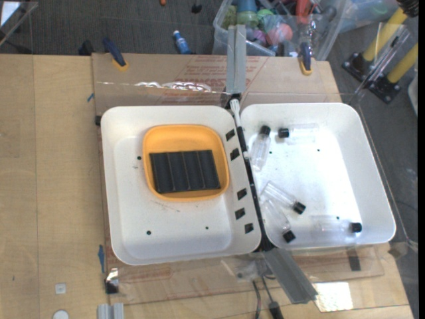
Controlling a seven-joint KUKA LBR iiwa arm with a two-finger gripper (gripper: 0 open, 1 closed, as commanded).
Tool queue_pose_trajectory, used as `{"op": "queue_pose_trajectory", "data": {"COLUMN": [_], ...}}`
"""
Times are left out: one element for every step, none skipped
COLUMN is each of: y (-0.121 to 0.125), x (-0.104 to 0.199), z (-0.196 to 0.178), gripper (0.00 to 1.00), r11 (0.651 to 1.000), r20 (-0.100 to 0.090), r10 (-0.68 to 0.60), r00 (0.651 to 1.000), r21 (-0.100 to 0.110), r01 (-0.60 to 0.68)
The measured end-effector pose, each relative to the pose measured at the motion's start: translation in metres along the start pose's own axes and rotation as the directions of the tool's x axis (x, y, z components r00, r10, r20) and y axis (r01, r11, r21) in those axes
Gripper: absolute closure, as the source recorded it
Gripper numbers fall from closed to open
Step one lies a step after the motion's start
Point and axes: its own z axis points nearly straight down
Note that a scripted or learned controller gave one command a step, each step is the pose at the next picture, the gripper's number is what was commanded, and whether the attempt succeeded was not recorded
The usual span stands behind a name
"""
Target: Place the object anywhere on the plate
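An orange, rounded-square plate lies in the left white bin, a little toward its back right. A black rectangular object with lengthwise ridges rests flat on the plate. It covers most of the plate's floor and sits slightly toward the near rim. Nothing else touches the plate or the black object.
The right white bin holds several clear plastic vials with black caps, such as one near the divider and one at the front right. A grey bar rises behind the bins. A tub of coloured clutter stands beyond the bench.
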Motion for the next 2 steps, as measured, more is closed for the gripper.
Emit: {"op": "queue_pose_trajectory", "data": {"y": [0.0001,-0.0001], "x": [0.0,0.0], "z": [0.0001,0.0002], "gripper": [1.0,1.0], "r11": [1.0,1.0], "r20": [0.0,0.0], "r10": [0.001,0.0], "r00": [1.0,1.0], "r21": [0.0,0.0], "r01": [-0.001,0.0]}}
